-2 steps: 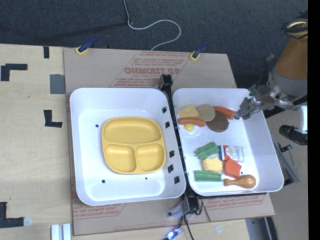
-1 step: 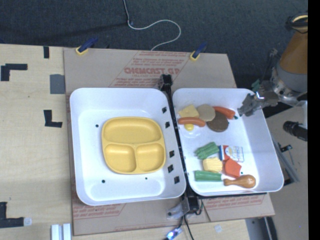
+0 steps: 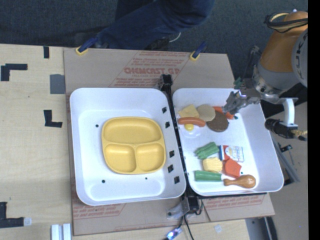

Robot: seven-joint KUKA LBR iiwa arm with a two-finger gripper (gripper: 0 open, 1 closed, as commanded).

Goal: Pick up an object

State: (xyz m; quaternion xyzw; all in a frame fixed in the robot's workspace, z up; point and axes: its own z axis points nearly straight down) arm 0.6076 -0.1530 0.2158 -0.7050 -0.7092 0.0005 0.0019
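Note:
The right bin (image 3: 260,149) holds toy food: a hot dog (image 3: 192,121), a tan bun piece (image 3: 205,112), a brown patty (image 3: 218,124), a fried egg (image 3: 189,128), green beans (image 3: 206,149), a corn piece (image 3: 212,164), a green pepper strip (image 3: 207,176), an orange wedge (image 3: 231,168), a small carton (image 3: 234,153) and a chicken drumstick (image 3: 241,182). My gripper (image 3: 233,104) hangs over the bin's upper right, just right of the bun and patty, above a small red-orange piece (image 3: 223,112). I see nothing between its fingers.
A yellow three-compartment plate (image 3: 134,144) lies in the left bin (image 3: 85,134). Both bins rest on cardboard (image 3: 145,71) on a wooden bench. A person in dark clothes (image 3: 160,9) stands behind the bench.

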